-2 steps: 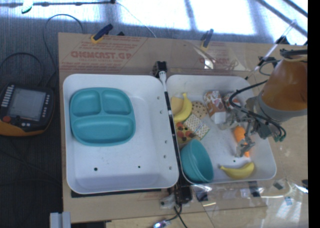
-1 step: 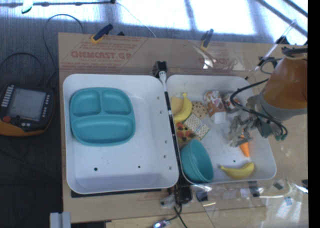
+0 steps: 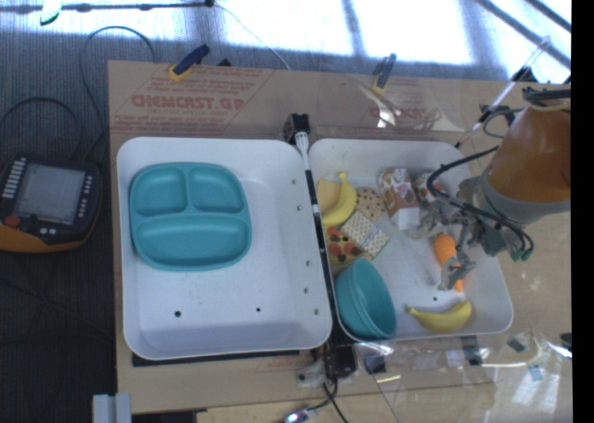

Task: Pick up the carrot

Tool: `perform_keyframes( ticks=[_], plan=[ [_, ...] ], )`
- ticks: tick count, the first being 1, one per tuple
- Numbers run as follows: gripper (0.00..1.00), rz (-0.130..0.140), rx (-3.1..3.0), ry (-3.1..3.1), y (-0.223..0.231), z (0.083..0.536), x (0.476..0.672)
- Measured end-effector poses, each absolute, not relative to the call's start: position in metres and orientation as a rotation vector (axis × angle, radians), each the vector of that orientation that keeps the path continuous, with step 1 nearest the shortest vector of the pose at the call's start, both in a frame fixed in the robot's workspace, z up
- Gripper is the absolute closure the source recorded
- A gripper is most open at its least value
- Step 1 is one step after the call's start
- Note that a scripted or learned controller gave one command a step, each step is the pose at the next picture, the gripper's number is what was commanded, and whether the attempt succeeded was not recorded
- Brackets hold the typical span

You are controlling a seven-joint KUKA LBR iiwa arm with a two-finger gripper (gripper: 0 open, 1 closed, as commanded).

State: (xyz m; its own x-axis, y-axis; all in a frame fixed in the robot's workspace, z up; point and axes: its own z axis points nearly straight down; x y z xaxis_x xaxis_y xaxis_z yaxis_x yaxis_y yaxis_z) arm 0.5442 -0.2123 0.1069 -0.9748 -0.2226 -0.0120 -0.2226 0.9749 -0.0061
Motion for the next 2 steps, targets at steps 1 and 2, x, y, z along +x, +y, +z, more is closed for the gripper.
perform_keyframes(
  ticks=[1, 2],
  plan=[
    [1.00, -0.009, -0.348, 3.111, -0.2127, 0.1141, 0.5447],
    [0.00, -0.008, -0.348, 3.111, -0.2126, 0.1137, 0.5446]
  ],
)
